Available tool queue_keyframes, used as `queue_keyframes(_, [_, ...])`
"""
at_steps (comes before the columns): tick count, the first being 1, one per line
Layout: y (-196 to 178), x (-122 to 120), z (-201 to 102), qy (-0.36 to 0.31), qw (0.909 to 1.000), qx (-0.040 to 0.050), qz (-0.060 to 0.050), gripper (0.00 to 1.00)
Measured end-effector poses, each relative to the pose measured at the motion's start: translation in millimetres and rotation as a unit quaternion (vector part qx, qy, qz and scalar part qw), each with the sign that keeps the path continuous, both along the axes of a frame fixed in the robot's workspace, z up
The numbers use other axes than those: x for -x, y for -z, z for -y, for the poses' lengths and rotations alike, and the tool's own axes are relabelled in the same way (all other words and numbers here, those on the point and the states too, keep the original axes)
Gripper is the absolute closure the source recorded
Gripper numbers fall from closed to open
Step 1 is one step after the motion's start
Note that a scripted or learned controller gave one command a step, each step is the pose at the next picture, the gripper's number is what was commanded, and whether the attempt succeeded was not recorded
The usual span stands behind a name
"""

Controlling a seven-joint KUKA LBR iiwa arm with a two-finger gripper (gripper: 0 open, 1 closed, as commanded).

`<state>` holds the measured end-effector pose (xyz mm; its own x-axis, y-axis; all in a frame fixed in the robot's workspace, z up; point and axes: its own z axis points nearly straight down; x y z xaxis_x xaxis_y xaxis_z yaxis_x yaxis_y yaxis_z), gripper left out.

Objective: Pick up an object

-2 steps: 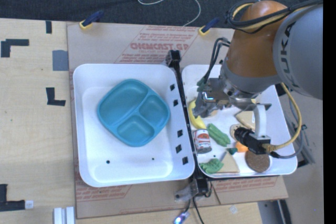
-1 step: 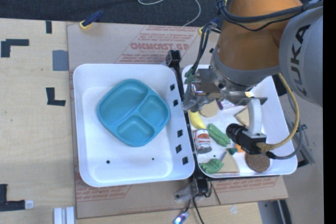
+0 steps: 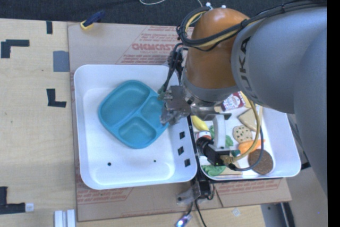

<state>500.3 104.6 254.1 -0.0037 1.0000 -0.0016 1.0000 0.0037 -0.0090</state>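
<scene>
A blue divided plate [image 3: 130, 112] lies in the left white bin [image 3: 90, 130], tilted toward the bin's upper left. My gripper [image 3: 170, 108] hangs at the plate's right rim, just above the wall between the two bins. Its dark body overlaps the rim, so I cannot tell whether it touches the plate. The large orange and grey wrist [image 3: 215, 56] hides the upper part of the right bin [image 3: 289, 159].
The right bin holds several toy foods: a yellow piece [image 3: 199, 123], a chip cookie [image 3: 242, 133], an orange carrot [image 3: 249, 146], a brown disc [image 3: 261, 162], a green piece [image 3: 214, 170] and a red-and-white packet [image 3: 234, 100]. Cardboard [image 3: 122, 45] lies under both bins.
</scene>
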Motion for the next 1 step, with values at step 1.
queue_keyframes(1, [-91.8, 1.2, 3.6, 0.001, 1.0000, -0.0017, 0.008, 1.00])
